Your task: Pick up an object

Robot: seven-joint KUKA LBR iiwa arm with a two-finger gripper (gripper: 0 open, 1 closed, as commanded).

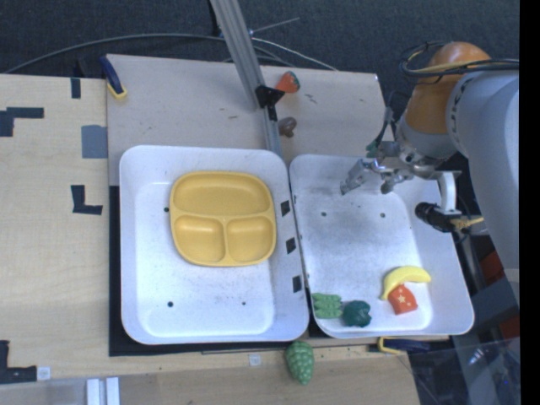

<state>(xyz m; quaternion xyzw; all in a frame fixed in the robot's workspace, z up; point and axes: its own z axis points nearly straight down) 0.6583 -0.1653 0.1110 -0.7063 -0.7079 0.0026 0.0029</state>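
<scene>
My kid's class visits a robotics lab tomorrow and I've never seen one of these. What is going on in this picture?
One camera looks down at a slant on a bench with two shallow white bins. The grey robot arm with an orange band reaches in from the right; its two-finger pincer hangs open over the right-hand white bin, holding nothing. Its job is to pick up an object. Near that bin's front edge lie a yellow toy banana, a small red toy and two green toy vegetables. The left-hand white bin holds a yellow divided plastic plate. A green bumpy toy lies outside, on the bench.
</scene>
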